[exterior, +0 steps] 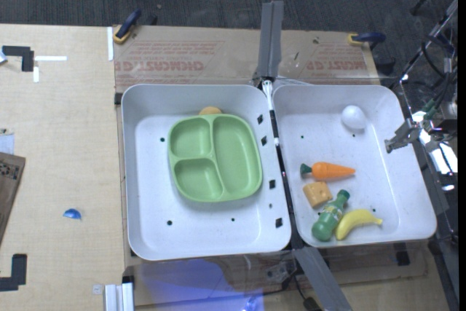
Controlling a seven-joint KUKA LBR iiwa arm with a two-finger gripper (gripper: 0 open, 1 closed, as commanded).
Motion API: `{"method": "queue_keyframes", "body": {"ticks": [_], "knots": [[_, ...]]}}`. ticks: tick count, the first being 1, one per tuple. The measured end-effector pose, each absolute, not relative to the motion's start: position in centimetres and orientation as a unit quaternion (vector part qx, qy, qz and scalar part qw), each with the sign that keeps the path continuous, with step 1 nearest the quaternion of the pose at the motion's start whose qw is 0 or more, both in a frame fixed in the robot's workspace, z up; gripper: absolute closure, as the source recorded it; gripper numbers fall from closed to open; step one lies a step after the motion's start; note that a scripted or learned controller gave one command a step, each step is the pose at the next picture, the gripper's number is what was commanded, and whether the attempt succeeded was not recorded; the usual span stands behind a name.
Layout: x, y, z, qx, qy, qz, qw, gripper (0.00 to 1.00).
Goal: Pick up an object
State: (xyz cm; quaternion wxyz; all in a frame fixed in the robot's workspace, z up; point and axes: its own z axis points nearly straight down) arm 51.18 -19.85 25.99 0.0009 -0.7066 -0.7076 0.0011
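Observation:
The right bin [378,156] holds a white ball [353,117] near its back and an orange carrot [331,171] in the middle. A tan chunk [317,193], a green bottle [330,217] and a yellow banana [357,222] lie close together at the front. A green divided plate [215,156] lies in the left bin [145,186], with a small yellow thing [210,111] just behind it. My gripper [402,138] hangs over the right bin's right rim, apart from all the objects and partly lost among cables.
A grey divider post [271,40] stands behind the seam between the bins. Clamps [127,24] hold brown cardboard [189,54] at the back. A small blue piece [71,213] lies on the wooden bench to the left.

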Motion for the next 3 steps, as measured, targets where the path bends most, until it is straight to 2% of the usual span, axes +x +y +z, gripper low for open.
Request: {"method": "queue_keyframes", "body": {"ticks": [1, 2, 3], "knots": [[47.7, -14.6, 9.8, -0.634, -0.774, 0.0004, 0.001, 0.0], [55.4, -12.0, 9.1, -0.613, -0.79, 0.0004, 0.0, 0.0], [54.0, -11.6, 19.1, -0.599, -0.801, 0.0005, 0.0, 0.0]]}}
